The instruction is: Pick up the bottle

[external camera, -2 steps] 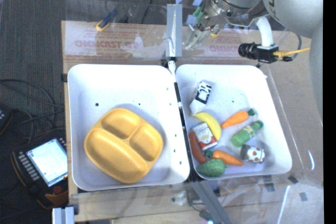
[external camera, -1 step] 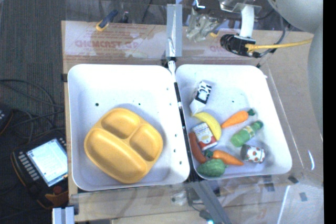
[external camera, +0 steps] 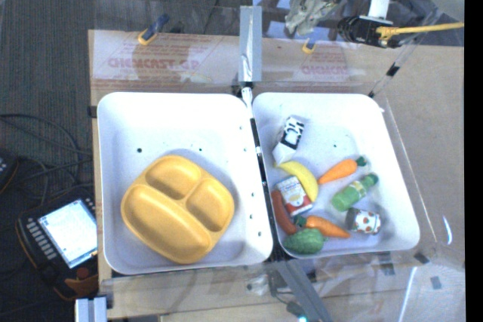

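A small green bottle [external camera: 353,192] lies on its side in the right bin [external camera: 392,162], near that bin's right wall, between an orange carrot [external camera: 341,169] and a red-and-white spotted cup [external camera: 364,221]. My gripper [external camera: 308,13] hangs high above the bench's far edge, beyond the right bin's back wall and well away from the bottle. Its pale fingers point downward and nothing sits between them.
The right bin also has a black-and-white carton [external camera: 291,133], a banana [external camera: 300,178], a red can [external camera: 294,195], a second carrot [external camera: 327,225], a red sausage [external camera: 283,212] and a green vegetable [external camera: 305,240]. A yellow divided tray [external camera: 178,207] lies in the left bin [external camera: 121,124].
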Controlling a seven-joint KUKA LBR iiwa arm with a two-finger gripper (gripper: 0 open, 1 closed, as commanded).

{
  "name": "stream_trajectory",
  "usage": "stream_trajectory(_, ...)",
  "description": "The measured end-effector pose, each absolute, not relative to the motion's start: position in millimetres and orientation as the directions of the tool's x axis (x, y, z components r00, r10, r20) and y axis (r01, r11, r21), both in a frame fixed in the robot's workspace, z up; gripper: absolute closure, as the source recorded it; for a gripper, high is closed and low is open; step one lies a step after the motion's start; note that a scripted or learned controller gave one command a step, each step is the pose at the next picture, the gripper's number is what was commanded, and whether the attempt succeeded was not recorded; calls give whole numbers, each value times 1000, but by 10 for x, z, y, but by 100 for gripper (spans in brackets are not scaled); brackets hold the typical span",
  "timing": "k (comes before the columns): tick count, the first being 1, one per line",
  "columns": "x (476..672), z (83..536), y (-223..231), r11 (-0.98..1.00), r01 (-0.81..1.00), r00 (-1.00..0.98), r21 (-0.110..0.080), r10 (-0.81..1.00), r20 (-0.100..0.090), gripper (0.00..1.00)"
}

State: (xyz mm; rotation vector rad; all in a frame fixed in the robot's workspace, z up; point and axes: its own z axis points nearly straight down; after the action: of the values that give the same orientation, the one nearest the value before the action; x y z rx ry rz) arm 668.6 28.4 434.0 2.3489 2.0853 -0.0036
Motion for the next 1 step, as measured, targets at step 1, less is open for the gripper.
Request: stream_trajectory(1, 6683, 3634, 66, -42, 999, 42, -2, 999, -3, 100)
